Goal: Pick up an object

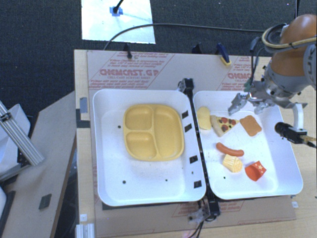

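Note:
The right bin [282, 180] holds several toy foods: a pale yellow oval piece [203, 118], a pizza slice [223, 124], a brown toast-like piece [250, 125], a sausage [229, 149], a yellow chunk [232, 163] and a red piece [255, 170]. My gripper [248, 105] hangs over the far part of this bin, just above and behind the pizza slice and the brown piece. Its two fingers stand spread apart, open, with nothing between them.
The left bin [106, 182] bears a yellow divided plate [152, 132]. A black divider with clips [194, 133] runs between the bins. A black part [290, 131] juts over the right bin's right rim. The arm's orange band [299, 31] rises at the upper right.

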`<state>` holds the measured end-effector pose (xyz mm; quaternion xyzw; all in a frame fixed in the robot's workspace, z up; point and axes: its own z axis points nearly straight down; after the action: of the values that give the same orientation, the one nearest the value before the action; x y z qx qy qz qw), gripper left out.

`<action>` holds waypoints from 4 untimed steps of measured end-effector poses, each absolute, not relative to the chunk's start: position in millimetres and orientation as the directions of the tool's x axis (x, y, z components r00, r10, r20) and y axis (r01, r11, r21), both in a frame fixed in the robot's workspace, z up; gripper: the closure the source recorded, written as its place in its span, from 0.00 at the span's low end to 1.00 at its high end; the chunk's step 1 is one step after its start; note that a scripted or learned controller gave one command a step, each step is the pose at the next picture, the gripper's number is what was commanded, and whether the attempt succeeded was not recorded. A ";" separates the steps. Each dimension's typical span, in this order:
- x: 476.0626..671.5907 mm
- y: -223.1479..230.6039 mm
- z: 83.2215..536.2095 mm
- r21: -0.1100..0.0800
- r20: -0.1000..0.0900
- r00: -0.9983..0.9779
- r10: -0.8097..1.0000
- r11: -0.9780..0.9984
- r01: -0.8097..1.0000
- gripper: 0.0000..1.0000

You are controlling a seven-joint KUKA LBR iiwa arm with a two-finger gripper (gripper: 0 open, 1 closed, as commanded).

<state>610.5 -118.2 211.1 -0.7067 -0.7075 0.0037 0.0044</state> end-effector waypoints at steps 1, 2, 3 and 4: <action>613.1 -117.9 218.9 0.001 0.000 -0.003 1.000 0.003 1.000 0.00; 618.1 -115.3 176.3 0.000 0.000 -0.004 1.000 0.004 1.000 0.00; 616.4 -125.5 126.3 -0.001 -0.001 -0.001 1.000 0.001 1.000 0.00; 617.4 -124.9 83.6 0.001 0.000 -0.002 1.000 0.002 1.000 0.00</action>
<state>617.4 -124.9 83.6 -0.7066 -0.7076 -0.0006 -0.0003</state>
